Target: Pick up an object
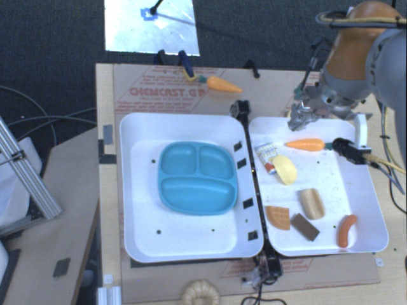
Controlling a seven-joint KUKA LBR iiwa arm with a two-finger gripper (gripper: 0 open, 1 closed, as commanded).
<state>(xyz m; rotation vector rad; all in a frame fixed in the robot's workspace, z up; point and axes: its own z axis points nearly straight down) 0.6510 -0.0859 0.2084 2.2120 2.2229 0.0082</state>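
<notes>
1. I see the metal two-finger gripper (300,116) above the right white plastic bin's (372,218) far edge; its grip I cannot tell.
2. Just beside it lies a glossy orange toy carrot (304,145), untouched in that bin.
3. The left white bin (137,170) holds a blue sectioned plastic plate (197,176).
4. Both bins rest on printed brown cardboard (159,91) over dark carpet (51,37).

One fixed camera looks down at a slant from above the bench (159,84), far enough to take in both white bins. The gripper (299,116) sits in the upper right of the view; the right bin (372,234) lies just below it, and the left bin (137,234) further to its left.
</notes>
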